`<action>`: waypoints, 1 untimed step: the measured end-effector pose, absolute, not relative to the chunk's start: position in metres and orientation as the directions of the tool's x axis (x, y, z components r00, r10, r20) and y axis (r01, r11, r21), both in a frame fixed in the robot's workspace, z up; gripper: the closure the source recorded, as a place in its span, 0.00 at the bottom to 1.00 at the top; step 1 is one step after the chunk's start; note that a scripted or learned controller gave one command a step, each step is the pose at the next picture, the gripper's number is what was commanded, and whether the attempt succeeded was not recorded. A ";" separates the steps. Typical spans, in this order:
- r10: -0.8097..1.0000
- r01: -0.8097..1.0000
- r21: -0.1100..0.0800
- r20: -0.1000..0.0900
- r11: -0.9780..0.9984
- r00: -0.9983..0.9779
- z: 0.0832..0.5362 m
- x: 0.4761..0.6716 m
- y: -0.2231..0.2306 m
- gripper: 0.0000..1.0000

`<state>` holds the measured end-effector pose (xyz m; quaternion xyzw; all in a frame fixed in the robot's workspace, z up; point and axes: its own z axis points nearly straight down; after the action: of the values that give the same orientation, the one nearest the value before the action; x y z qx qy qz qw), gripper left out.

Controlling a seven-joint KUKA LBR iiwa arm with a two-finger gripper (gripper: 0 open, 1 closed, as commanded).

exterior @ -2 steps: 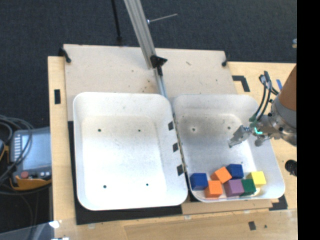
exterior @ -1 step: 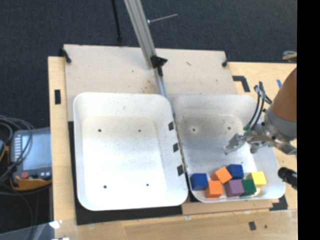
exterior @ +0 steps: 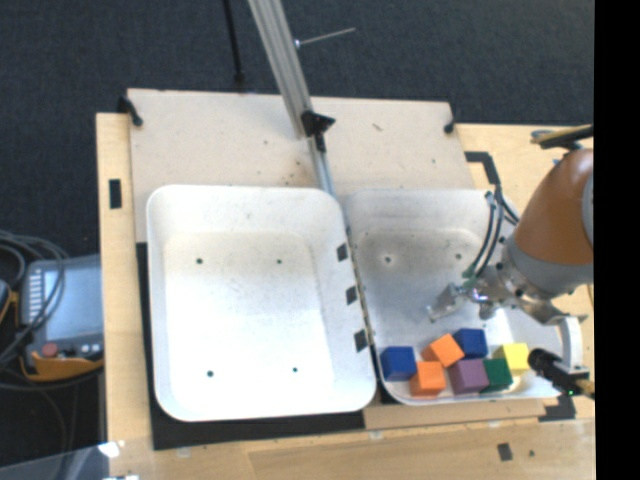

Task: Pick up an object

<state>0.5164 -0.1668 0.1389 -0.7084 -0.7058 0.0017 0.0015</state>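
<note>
While claw (exterior: 462,298) hovers, blocks (exterior: 455,362) just below

Two white bins side by side on the bench (exterior: 115,268). Left bin (exterior: 250,298) has a few dark specks. Right bin (exterior: 420,238) holds a cluster of blocks in its near right corner: blue block (exterior: 398,362), two orange blocks (exterior: 447,349) and (exterior: 429,377), second blue block (exterior: 471,342), purple block (exterior: 467,375), green block (exterior: 497,373), yellow block (exterior: 515,356). Arm (exterior: 560,228) reaches in from the right; gripper (exterior: 462,298) hangs over the right bin just above the cluster, nothing visibly in it. Metal rail (exterior: 280,53) slants across the top.
</note>
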 end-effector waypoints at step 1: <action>1.000 1.000 0.003 -0.003 -0.003 0.003 0.097 0.517 -0.169 0.00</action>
<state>0.5175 -0.1687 0.0969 -0.7080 -0.7062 0.0001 -0.0021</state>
